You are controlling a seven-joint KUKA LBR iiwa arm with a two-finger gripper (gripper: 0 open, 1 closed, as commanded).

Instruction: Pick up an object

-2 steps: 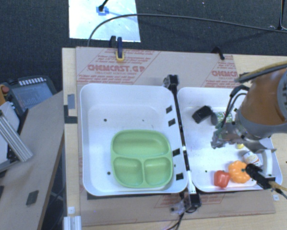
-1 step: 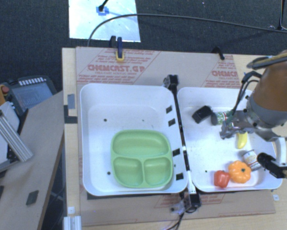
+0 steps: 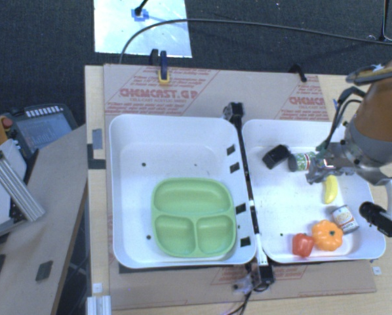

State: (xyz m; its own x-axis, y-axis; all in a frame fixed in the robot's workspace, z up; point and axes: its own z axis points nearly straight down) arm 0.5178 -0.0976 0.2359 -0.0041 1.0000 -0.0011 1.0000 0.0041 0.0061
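The right bin holds several small objects. A black block lies near its back left. Beside the block lies a small green-and-white bottle. A yellow banana sits mid-right, with a small can in front of it. An orange pumpkin and a red pepper rest at the front edge. My gripper hangs low over the bin, between the bottle and the top end of the banana. I see nothing held in it.
The left bin holds a green divided plate. A black divider strip runs between the bins. The arm reaches in from the right. A black part sticks in over the right bin's right rim.
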